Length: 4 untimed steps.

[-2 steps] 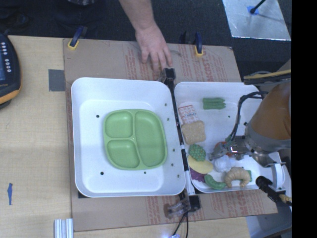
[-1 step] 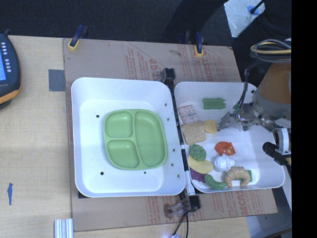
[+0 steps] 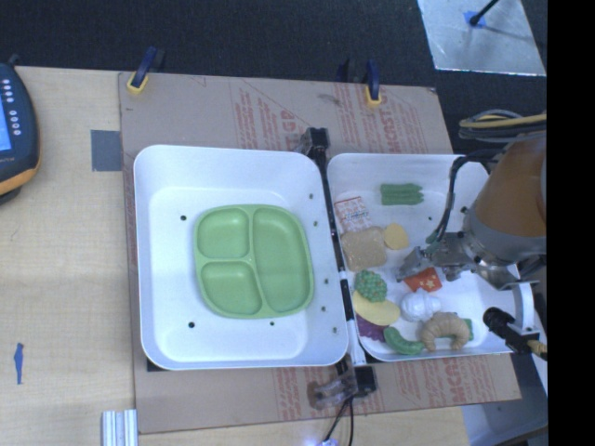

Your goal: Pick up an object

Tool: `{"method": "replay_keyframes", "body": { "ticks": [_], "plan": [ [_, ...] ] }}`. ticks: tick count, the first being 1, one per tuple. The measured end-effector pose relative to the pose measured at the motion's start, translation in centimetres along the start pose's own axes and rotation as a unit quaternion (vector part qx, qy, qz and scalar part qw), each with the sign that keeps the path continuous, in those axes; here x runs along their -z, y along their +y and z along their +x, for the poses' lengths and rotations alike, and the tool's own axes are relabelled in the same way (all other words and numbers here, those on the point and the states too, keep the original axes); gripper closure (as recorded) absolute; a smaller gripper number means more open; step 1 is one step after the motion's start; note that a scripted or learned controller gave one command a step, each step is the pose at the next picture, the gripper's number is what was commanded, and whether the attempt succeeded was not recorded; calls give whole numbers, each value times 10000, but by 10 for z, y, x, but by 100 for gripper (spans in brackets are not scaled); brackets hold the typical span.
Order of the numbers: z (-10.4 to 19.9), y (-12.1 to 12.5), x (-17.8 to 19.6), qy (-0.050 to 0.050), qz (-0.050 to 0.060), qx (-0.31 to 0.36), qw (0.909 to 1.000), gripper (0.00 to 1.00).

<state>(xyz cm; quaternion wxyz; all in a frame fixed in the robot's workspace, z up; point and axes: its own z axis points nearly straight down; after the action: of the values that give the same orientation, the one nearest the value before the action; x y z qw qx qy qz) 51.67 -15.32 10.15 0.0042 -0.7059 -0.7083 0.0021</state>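
The left bin (image 3: 153, 249) holds a smooth green three-compartment tray (image 3: 253, 261) at its centre. The right bin (image 3: 358, 170) holds small toy foods, among them a ridged green pod (image 3: 401, 193) near its far edge and a glossy red piece (image 3: 425, 280) mid-bin. The gripper (image 3: 429, 256) hangs low just beside the red piece, its state indiscernible. Judged step: approach; next, a descent and closure on one object.
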Motion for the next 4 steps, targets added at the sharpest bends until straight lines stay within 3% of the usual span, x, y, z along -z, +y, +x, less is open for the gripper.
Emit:
{"method": "replay_keyframes", "body": {
  "ticks": [1, 2, 3, 4],
  "plan": [
    [-2, 2, 11, -16, -18, 10, 10000, 100],
    [-2, 2, 11, -16, -17, 12, 10000, 0],
    [53, 75, -6, -55, -53, 24, 10000, 0],
    [43, 130, -5, -7, 47, 27, 10000, 0]
  ]
}}
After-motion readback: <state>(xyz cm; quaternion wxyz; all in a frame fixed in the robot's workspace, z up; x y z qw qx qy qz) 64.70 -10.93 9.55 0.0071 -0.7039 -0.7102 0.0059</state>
